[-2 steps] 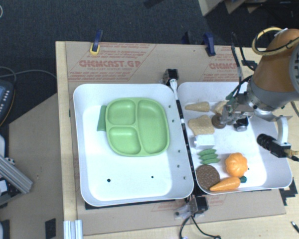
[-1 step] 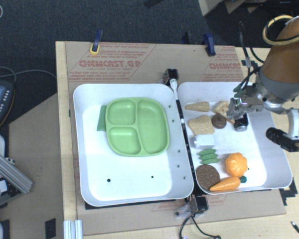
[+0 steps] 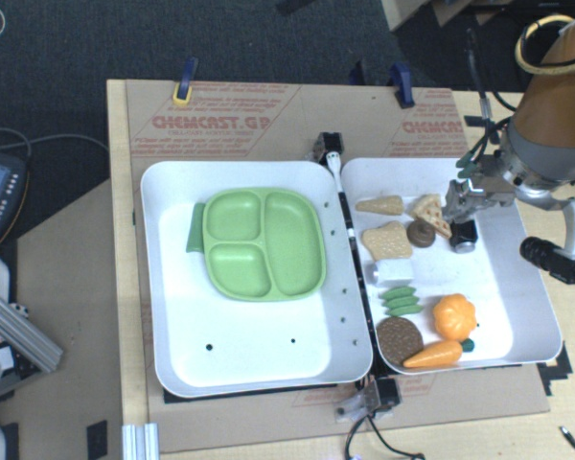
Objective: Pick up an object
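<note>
Brown cardboard-topped desk on dark carpet. Pincer hangs over right bin, near small brown disc; grip state cannot be told.

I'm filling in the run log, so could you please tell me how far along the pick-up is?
Done: the gripper is down in the right bin, beside the toy food near its upper edge. In hand: nothing visibly held. Left: grasping and lifting an item; the orange, carrot and green tray lie untouched.
</note>
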{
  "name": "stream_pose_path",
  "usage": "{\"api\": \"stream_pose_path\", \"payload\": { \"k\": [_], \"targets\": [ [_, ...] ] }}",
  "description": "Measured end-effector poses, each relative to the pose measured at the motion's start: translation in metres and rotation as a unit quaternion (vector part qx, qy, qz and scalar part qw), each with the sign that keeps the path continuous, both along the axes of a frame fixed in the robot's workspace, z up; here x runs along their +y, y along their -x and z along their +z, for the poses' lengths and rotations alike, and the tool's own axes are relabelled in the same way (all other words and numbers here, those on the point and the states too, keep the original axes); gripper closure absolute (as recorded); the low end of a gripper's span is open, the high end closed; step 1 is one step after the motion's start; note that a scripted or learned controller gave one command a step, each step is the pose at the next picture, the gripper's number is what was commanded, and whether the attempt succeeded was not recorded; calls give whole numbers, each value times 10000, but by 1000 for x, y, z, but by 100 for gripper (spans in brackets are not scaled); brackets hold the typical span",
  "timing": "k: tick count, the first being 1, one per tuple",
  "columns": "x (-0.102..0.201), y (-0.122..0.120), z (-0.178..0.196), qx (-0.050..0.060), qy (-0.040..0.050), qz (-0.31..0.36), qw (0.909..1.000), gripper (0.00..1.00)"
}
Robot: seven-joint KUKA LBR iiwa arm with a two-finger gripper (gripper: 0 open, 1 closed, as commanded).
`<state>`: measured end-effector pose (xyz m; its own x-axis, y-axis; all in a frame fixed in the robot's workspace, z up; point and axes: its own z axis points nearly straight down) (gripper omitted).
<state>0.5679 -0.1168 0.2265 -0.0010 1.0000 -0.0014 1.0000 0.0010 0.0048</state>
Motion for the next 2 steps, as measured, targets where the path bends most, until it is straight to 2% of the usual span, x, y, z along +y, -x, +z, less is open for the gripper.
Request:
{"api": "stream_pose_path", "payload": {
  "k": [1,2],
  "targets": [
    [62,-10,5,8,-16,30,10000,100],
    [100,-33,-7,12,-10,20,10000,100]
  ]
}}
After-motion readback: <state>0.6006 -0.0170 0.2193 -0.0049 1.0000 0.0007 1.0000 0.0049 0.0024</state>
